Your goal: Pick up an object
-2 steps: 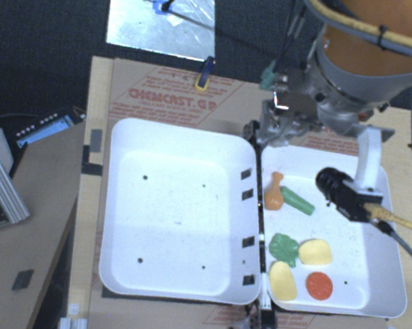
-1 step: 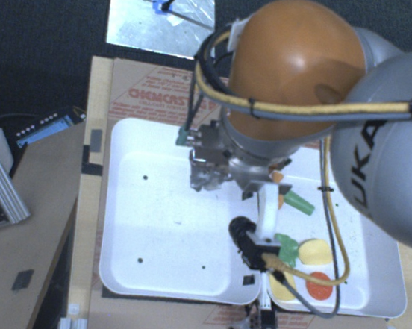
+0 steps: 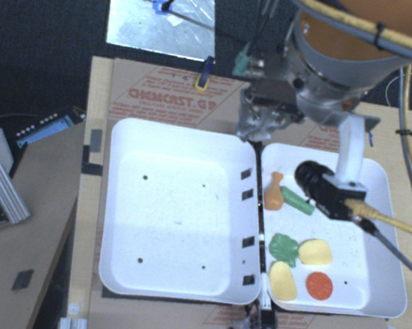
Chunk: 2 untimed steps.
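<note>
Camera view, looking down at a slant. The desk (image 3: pixel 88 205) carries two white bins side by side: the left bin (image 3: pixel 174 208) and the right bin (image 3: pixel 384 243), which meet along a dark seam with small clips.

The arm (image 3: pixel 358 37) enters from 2 o'clock, grey with an orange band. Its gripper (image 3: pixel 258 125) hangs at 12 o'clock of the seam, over the far rims where the two bins meet. Whether its fingers are spread or pressed together cannot be told; nothing is seen between them. A white bracket with a black camera (image 3: pixel 320 184) juts from the wrist over the right bin, trailing a yellow cable (image 3: pixel 394 220).

All the objects lie in the right bin, toward its 9 o'clock side. An orange piece (image 3: pixel 274 193) lies near the seam, with a green stick (image 3: pixel 297 201) touching it at 3 o'clock. Toward 6 o'clock from these lie a green lump (image 3: pixel 283 247) and, touching it at 3 o'clock, a yellow block (image 3: pixel 315 252). Nearer still lie a yellow oval (image 3: pixel 282 281) and, just beside it at 3 o'clock, a red disc (image 3: pixel 319 285).

Cardboard (image 3: pixel 170 96) printed in red lies under the bins. A shiny sheet (image 3: pixel 162 11) lies at 11 o'clock beyond the desk.
</note>
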Available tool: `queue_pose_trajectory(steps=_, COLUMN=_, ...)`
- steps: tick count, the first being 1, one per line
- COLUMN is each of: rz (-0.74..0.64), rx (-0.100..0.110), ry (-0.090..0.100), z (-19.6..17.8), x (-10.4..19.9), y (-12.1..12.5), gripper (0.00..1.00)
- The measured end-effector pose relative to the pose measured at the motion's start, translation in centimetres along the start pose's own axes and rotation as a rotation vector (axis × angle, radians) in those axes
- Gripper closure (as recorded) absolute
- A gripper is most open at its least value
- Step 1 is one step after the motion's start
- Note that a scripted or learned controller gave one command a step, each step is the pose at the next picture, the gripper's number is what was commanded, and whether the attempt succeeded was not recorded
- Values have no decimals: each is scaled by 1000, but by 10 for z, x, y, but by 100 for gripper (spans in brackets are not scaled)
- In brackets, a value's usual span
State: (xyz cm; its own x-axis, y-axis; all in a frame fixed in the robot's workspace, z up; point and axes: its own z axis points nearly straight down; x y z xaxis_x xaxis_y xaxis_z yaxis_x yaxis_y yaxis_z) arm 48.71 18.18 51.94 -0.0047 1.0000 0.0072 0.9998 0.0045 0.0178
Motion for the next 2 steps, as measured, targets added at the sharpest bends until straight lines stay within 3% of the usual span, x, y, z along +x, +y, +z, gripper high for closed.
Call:
queue_pose_trajectory(steps=1, rz=10, rx=17, ry=-10, z=34, x=-55, y=68, gripper=100)
queue_pose_trajectory(steps=2, rz=11, rx=14, ry=-10, z=53, x=-131, y=162, gripper=100)
